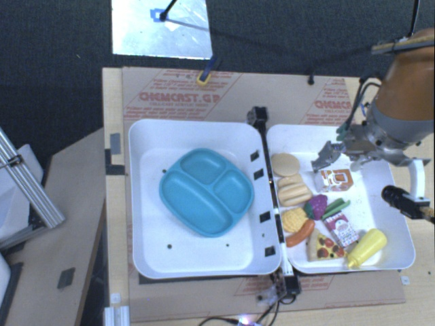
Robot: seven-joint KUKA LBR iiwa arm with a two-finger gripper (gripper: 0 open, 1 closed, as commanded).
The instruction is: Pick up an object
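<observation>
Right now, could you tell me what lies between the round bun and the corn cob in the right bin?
In the camera view, the hot dog bun lies between the round bun and the corn cob.

Both shallow white plastic bins (197, 136) look smooth with a faint sheen. In the left one, the sky-blue divided plastic plate (206, 191) is smooth and softly glossy. The right one holds toy food in smooth plastic (a glossy yellow bottle-shaped piece (366, 246) nearest), plus a small orange-and-white carton (336, 179) that looks like printed card. Under the bins lies matt brown paper with red print (180, 95). Far left, a square metal sheet (161, 17) shines dully. The arm's orange band (406, 80) looks smooth.
</observation>
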